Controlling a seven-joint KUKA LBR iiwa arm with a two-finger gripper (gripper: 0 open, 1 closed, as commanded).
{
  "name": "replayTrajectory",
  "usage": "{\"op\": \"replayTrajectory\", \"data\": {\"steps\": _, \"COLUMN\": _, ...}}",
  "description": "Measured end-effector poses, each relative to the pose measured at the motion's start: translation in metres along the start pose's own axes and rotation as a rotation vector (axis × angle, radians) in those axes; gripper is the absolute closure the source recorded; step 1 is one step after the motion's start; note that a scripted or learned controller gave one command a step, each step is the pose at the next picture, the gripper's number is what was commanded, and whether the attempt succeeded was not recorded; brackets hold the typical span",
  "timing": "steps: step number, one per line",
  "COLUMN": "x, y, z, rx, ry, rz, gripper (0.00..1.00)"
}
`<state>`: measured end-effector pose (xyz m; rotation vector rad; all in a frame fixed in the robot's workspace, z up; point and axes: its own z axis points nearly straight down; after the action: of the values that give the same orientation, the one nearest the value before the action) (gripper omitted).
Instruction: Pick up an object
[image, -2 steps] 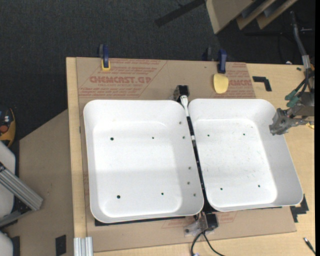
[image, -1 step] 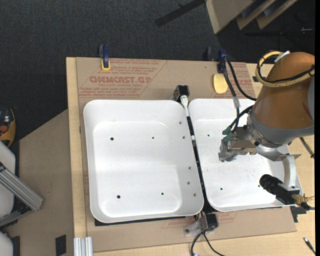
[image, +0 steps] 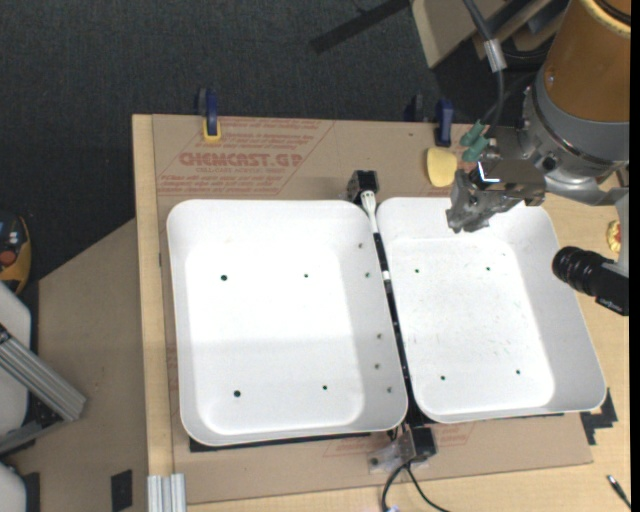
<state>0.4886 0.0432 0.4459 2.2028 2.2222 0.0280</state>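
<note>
1. Looking down on two shallow white bins set side by side on a brown cardboard sheet (image: 250, 155) printed in red, the left bin (image: 270, 330) and the right bin (image: 480, 340) meeting along a black strip (image: 385, 290).
2. Finding on the left bin's floor four small dark dots (image: 224, 278), one toward each corner.
3. Finding the same four-dot pattern on the right bin's floor, with fine dark specks (image: 470, 300) scattered across it.
4. Spotting the pale yellow object (image: 440, 165) lying outside both bins, on the cardboard just beyond the right bin's far rim and just below a blue clamp (image: 444, 118).
5. Placing the gripper (image: 468, 218) over the right bin's far rim, just beside the pale yellow object, and failing to tell from this angle whether it is spread or pressed together.
6. Tracing the grey arm (image: 590, 90) with its orange band reaching in from the upper right.
7. Reading wide bare white floor in both bins as the open room, with the cardboard margin narrow along the near rims and broader along the far ones.
</note>
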Motion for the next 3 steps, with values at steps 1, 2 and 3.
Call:
{"op": "replayTrajectory", "data": {"steps": 1, "x": 0.025, "y": 0.015, "z": 0.116, "rx": 0.033, "ry": -0.005, "rz": 0.007, "gripper": 1.00}}
{"op": "replayTrajectory", "data": {"steps": 2, "x": 0.082, "y": 0.011, "z": 0.065, "rx": 0.016, "ry": -0.001, "rz": 0.002, "gripper": 1.00}}
{"op": "replayTrajectory", "data": {"steps": 3, "x": 0.127, "y": 0.039, "z": 0.139, "rx": 0.027, "ry": -0.005, "rz": 0.005, "gripper": 1.00}}
